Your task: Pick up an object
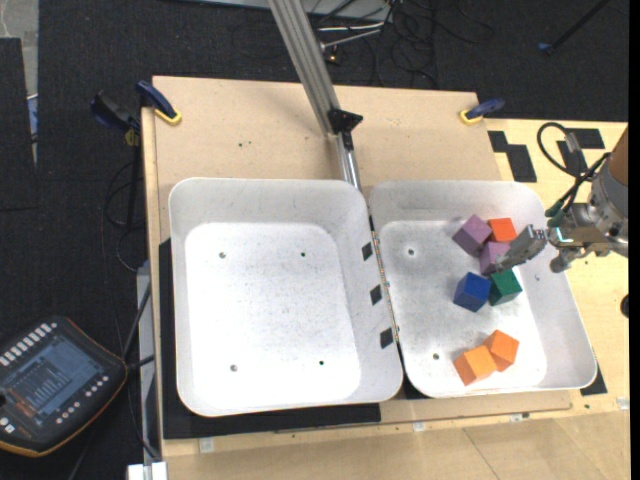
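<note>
Your arm reaches in low from the right, its gripper (524,246) extended over the right bin (560,313) and tilted down toward the block cluster. You cannot tell its grip state from here. The tip sits against the purple block (472,234), orange block (502,230), green block (506,285) and blue block (472,291); two more orange blocks (487,356) lie nearer the front.

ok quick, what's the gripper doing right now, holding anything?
Gripper: over the right bin's block cluster, beside the green block; open or closed cannot be told.
</note>
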Robot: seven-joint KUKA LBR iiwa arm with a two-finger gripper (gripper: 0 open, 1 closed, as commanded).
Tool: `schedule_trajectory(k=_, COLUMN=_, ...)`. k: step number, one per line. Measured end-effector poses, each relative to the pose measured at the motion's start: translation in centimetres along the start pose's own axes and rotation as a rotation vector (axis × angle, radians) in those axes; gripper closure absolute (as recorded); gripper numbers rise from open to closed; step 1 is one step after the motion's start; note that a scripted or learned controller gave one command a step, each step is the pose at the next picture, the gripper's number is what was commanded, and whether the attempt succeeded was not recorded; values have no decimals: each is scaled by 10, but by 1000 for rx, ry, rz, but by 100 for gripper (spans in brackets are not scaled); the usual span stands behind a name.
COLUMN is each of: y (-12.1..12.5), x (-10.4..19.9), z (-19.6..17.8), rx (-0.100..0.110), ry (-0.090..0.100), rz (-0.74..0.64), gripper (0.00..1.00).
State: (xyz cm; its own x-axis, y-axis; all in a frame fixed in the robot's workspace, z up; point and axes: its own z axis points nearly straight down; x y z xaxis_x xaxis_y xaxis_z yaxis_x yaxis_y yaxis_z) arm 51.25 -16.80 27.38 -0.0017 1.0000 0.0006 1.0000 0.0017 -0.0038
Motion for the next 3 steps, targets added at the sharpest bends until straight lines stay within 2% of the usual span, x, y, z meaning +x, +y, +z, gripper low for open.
schedule_trajectory(k=1, y=1, x=0, z=-2, rx=-4, ry=-1, rz=1, gripper=0)
schedule_trajectory(k=3, y=-9, x=1, z=123, rx=3, ry=1, rz=3, gripper=0)
